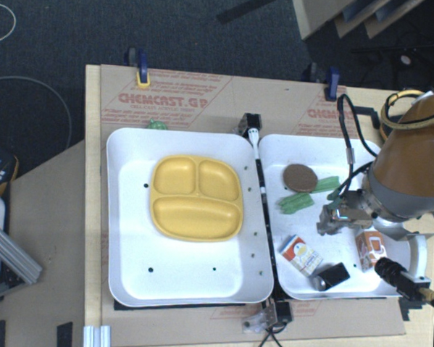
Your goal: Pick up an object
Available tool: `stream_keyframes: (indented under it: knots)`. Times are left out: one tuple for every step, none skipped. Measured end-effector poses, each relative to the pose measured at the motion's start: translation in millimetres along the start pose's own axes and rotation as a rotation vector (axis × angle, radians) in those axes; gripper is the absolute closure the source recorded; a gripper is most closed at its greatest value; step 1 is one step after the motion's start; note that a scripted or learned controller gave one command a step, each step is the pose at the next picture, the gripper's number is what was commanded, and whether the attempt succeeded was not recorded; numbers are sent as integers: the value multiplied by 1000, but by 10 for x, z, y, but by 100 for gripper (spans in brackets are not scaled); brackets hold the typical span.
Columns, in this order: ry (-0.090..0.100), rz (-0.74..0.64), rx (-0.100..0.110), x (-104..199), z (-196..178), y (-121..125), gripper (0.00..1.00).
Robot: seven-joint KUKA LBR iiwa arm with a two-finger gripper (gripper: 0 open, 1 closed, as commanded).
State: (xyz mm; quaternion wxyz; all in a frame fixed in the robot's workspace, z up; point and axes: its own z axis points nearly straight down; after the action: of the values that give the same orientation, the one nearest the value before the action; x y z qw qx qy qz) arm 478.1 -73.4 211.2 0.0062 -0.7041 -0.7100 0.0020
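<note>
Nearest to me in the right bin [273, 208] lies a small black block [333, 275], and just left of it a little white carton with orange and blue print [300, 254]. An orange and white packet [371, 249] sits over to the right, close under the arm. A step farther back the gripper [336, 217] hangs low over the bin floor, between the carton and the green pieces; from where I stand I cannot make out whether the jaws are spread or closed, and nothing shows between them. Just left of it rests a green pod-like piece [296, 203], with a second green strip [325, 183] beyond, touching a brown round disc [300, 178] at the far side. In the left bin [117, 200] a yellow divided plate [197, 198] lies alone.

I would judge the arm to be at the approach, settling over a target, with no pick made. The green pod seems the likeliest candidate, being closest. Next it needs to centre over one item, drop to the floor and close squarely, since these flat pieces could easily slip out.
</note>
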Motion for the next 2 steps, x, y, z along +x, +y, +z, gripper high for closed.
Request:
stream_keyframes:
  knots:
    - [0,-7,-4,1363,296,10,100]
    - [1,-4,-23,2164,-792,30,100]
